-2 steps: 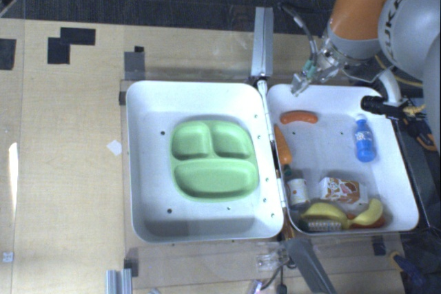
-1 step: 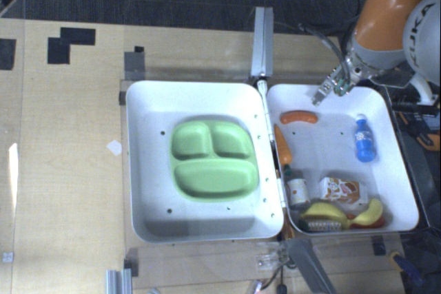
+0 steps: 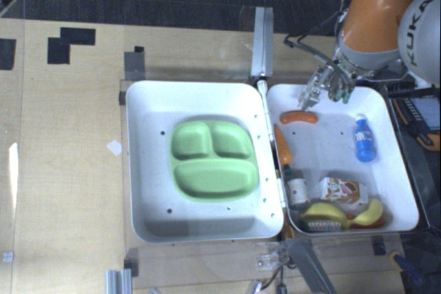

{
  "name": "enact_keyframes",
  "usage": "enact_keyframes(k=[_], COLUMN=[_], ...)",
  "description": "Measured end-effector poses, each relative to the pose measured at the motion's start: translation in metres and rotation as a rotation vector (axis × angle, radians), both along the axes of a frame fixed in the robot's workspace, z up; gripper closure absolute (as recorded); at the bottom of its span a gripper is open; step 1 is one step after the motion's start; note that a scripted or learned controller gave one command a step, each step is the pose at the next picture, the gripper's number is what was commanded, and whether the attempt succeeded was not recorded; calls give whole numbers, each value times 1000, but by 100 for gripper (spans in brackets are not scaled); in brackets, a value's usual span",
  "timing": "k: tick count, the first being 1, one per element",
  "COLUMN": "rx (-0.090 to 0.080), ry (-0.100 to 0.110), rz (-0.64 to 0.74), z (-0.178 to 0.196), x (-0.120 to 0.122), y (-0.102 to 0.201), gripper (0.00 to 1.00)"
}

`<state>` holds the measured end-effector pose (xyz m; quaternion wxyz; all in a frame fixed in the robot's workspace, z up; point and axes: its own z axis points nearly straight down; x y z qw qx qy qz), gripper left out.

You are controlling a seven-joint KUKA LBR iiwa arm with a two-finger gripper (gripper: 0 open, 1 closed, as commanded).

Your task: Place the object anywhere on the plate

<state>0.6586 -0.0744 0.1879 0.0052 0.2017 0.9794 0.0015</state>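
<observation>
A green plate [image 3: 212, 158] with three compartments lies in the middle of the left bin [image 3: 148, 203]. In the right bin [image 3: 396, 148], an orange-red sausage [image 3: 299, 118] lies near the far left corner. My gripper [image 3: 325, 91] hangs over the far edge of the right bin, just above and right of the sausage. It is open, and I see nothing between its fingers. The grey arm with its orange band [image 3: 375, 10] reaches in from the upper right.
The right bin also holds a carrot [image 3: 282, 146] along its left wall, a blue bottle [image 3: 364, 141], a small jar [image 3: 296, 191], a snack packet [image 3: 342, 191] and yellow bananas [image 3: 341, 214] at the near side. A metal divider [image 3: 262, 45] stands between the bins.
</observation>
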Motion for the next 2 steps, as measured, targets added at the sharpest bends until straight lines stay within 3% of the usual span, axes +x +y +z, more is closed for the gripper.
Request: enact_keyframes(k=[1,2], rx=[0,1], ry=[1,2], rz=[125,-97], z=[-1,16], x=[2,-16], y=[50,33], gripper=[100,100])
